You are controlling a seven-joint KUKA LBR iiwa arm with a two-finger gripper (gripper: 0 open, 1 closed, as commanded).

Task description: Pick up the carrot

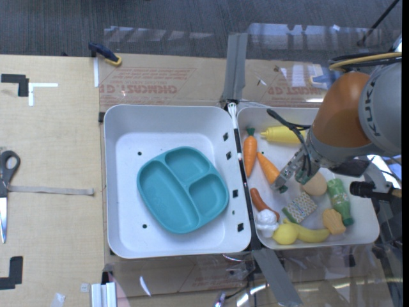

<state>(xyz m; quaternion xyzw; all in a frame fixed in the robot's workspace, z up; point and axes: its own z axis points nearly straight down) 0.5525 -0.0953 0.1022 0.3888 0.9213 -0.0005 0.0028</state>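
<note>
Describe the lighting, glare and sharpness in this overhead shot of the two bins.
Camera view: even, soft light; the teal three-compartment plate and the orange carrot by the divider read sharp. Glare streaks the clear plastic sheet above the bins. The grey arm's two-finger gripper is slightly soft, and its shadow dims the right white bin beneath it.

Arm (pixel 358 117) running off right edge, covering back right part of right bin (pixel 291 112). Wrist hiding rear of yellow squeeze bottle (pixel 279 133) and part of tan block (pixel 315 184). Gripper (pixel 285 178) fingertips blurring together, too small to read. Scissors (pixel 5 184) getting cut by left edge. Black objects at top cropped, unidentifiable.
</note>
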